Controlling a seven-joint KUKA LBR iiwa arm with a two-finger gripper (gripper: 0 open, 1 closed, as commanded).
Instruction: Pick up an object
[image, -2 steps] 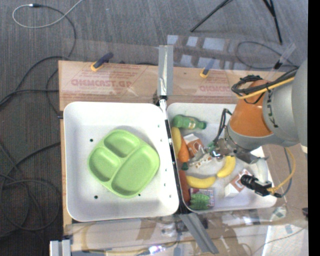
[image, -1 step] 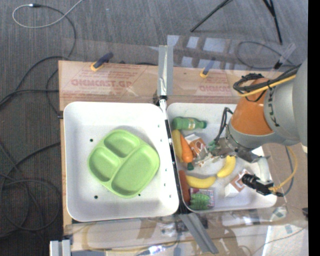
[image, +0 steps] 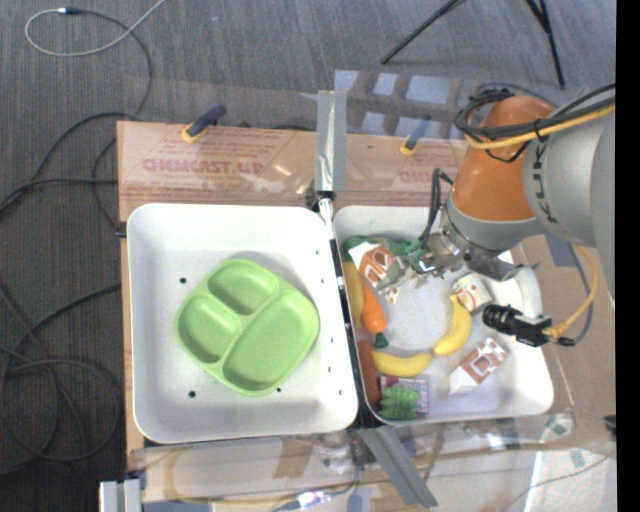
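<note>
The right bin (image: 520, 400) holds several small items. A yellow banana (image: 425, 355) curves across its middle, and an orange carrot (image: 372, 312) lies along its left wall. A red and white packet (image: 378, 266) sits at the back left, and a similar packet (image: 483, 361) lies at the right front. A green leafy item (image: 401, 401) rests at the front, beside a red piece (image: 367, 368). My gripper (image: 412, 267) hangs low over the back of this bin, just right of the back-left packet. The orange band (image: 497, 170) is above it.
The left bin (image: 160, 400) holds a green divided plate (image: 249, 325). A metal divider (image: 328, 150) runs between the bins at the back. A black connector with a yellow cable (image: 520, 322) hangs from the arm over the right bin. Cables lie on the floor at the left.
</note>
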